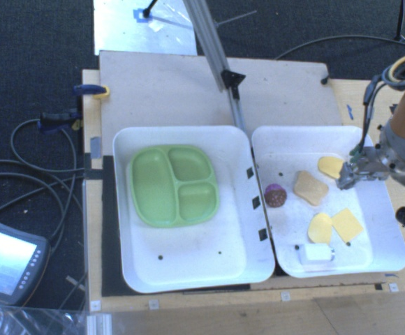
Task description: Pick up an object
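Note:
The right bin [384,253] holds several small items: a yellow piece [329,165] at the upper right, a tan bread-like block [310,188], a dark purple ball [276,196], a yellow round piece [320,228], a yellow square slice [347,225] and a white block [318,252]. My gripper [348,178] hangs low at the right side of this bin, just right of the upper yellow piece and the tan block. Nothing shows between its tips.
The left bin [140,257] carries a green divided tray [174,185]. A metal pole [213,44] slants across the board behind the bins. Cables and a teach pendant [7,260] lie on the floor at left.

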### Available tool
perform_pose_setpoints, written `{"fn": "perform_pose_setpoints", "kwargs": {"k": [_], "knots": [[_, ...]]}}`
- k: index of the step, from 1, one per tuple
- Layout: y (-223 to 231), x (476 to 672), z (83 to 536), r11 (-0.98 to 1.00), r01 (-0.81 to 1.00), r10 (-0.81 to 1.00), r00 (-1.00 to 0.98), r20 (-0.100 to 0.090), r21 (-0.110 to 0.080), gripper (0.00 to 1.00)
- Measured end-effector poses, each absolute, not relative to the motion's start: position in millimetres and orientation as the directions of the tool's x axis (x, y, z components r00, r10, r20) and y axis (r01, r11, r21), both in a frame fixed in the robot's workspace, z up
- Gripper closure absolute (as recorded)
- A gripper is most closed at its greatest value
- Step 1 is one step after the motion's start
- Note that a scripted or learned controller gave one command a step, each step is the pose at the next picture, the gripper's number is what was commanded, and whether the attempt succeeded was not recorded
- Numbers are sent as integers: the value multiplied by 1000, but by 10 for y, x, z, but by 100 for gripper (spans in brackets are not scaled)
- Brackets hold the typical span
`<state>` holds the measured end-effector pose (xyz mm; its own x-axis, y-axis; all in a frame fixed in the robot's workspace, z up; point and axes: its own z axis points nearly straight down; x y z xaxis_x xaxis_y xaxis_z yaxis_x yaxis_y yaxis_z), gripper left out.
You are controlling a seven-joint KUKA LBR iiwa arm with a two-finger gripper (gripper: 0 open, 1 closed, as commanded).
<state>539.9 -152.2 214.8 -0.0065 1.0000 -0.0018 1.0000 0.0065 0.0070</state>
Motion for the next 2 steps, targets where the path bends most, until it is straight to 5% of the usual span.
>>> {"fn": "perform_pose_setpoints", "kwargs": {"k": [1, 2], "knots": [[-1526, 5406, 2070, 6, 1000, 1000, -6, -1, 1, 100], [-983, 5617, 2029, 12, 1000, 1000, -12, 2, 3, 100]]}}
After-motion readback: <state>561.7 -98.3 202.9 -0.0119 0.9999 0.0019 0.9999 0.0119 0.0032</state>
